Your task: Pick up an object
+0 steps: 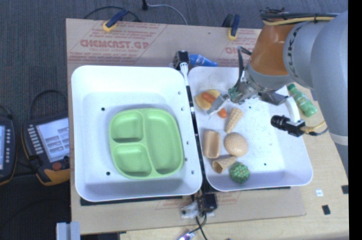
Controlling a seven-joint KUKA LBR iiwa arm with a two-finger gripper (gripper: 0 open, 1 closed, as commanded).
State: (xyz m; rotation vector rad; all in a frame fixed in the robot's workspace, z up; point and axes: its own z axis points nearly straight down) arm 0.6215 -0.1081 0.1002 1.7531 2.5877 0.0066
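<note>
My gripper hangs low over the back middle of the right bin. Just to its left lies a yellow and orange toy food piece. Right below it are a small orange bit and a tan cone. Nearer the front lie a tan cylinder, a round bun, a second cone and a green ball. I see nothing held in the gripper.
The left bin holds a green divided plate. A green bottle lies at the right bin's right rim. A blue item rests on the board behind the bins. The arm crosses the right bin's back right.
</note>
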